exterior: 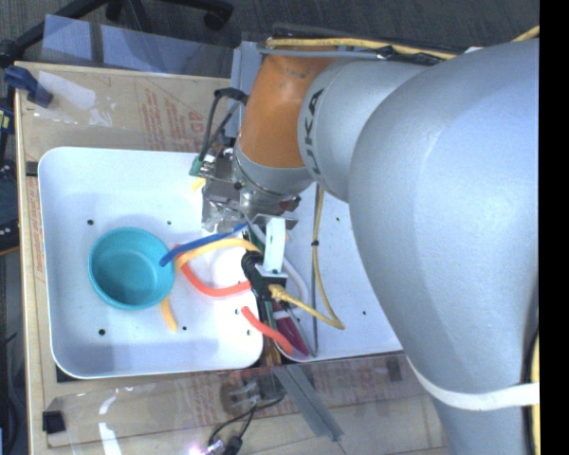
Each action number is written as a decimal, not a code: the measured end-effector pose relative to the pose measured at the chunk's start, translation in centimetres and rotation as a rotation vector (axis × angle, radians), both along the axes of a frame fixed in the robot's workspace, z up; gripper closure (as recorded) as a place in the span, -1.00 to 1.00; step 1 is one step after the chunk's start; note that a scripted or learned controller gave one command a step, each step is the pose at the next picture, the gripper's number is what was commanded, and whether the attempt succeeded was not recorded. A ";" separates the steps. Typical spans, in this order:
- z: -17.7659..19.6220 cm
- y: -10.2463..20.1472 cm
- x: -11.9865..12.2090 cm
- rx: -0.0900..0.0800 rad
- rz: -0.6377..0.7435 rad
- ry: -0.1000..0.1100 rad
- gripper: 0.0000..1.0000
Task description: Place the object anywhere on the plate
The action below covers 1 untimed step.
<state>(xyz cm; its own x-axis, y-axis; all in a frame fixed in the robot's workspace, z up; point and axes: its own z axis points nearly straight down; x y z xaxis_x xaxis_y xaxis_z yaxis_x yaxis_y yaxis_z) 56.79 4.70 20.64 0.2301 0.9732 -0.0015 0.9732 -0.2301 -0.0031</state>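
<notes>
A teal round plate (128, 268) with a raised rim sits in the left part of the left white bin (66, 188). My gripper (223, 218) hangs over the bin's right side, to the right of the plate and apart from it. Just below the gripper lies a bundle of thin flexible pieces. A blue strip (201, 245) reaches from the gripper to the plate's right rim. A yellow strip (223, 245) runs beside it, and a salmon curved band (213, 290) lies under both. Whether any of them is in my grasp is hidden by the gripper body.
A short orange stick (169, 313) lies below the plate. A red piece (258, 326) and a maroon one (292, 336) sit at the wall between the bins. The grey arm covers most of the right bin (356, 297). The wooden bench (123, 98) borders the bins.
</notes>
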 end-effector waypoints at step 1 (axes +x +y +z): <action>-1.6 4.3 0.2 0.000 -0.254 0.000 1.00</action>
<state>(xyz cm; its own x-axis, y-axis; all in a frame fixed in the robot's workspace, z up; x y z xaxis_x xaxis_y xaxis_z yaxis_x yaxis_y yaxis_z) 57.01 9.02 19.07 0.4670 0.8842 -0.0016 0.8842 -0.4670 -0.0028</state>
